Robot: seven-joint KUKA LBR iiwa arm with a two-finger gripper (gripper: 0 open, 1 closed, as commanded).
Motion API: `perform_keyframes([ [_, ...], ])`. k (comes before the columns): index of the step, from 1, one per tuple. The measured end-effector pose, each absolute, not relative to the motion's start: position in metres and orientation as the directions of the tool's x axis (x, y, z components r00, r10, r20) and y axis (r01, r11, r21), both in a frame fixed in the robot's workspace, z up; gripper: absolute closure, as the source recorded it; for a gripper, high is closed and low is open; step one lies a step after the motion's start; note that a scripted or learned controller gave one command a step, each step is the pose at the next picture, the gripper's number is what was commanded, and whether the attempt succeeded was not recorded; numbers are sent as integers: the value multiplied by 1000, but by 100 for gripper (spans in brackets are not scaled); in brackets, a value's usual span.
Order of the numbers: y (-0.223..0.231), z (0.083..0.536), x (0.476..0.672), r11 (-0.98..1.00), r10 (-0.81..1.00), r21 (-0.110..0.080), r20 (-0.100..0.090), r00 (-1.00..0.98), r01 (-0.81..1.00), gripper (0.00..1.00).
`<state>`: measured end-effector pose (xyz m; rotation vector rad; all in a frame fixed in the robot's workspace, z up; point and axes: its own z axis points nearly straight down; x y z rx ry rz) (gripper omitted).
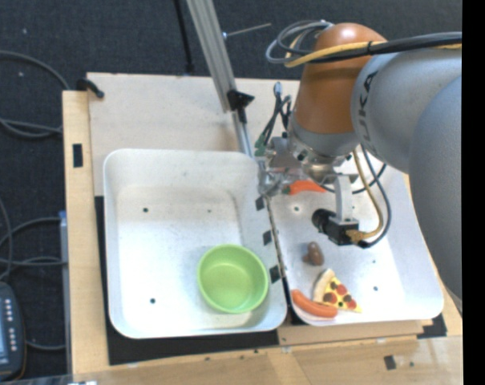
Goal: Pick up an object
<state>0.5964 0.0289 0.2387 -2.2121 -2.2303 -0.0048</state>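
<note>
Now the gripper [276, 184] hangs over the right bin [402, 239]; I cannot tell its fingers' state. It should descend straight onto 1 object, perhaps the orange piece [308, 188].

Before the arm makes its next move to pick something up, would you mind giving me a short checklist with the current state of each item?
1. Tool over the right bin: ok, near its upper left corner.
2. Something held in the tool: cannot tell; an orange item lies right beside it.
3. Brown lump free to grasp: ok, nothing touches it.
4. Pizza slice and sausage apart: not ok, they lie together at the near rim.
5. Green bowl upright in the left bin: ok.
</note>
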Motion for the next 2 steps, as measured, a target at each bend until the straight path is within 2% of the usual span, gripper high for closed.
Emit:
perform_keyframes([
  [1,75,231,588,7,1000,-1,1,-7,1000,100],
  [2,73,231,588,3,1000,0,2,-3,1000,0],
])
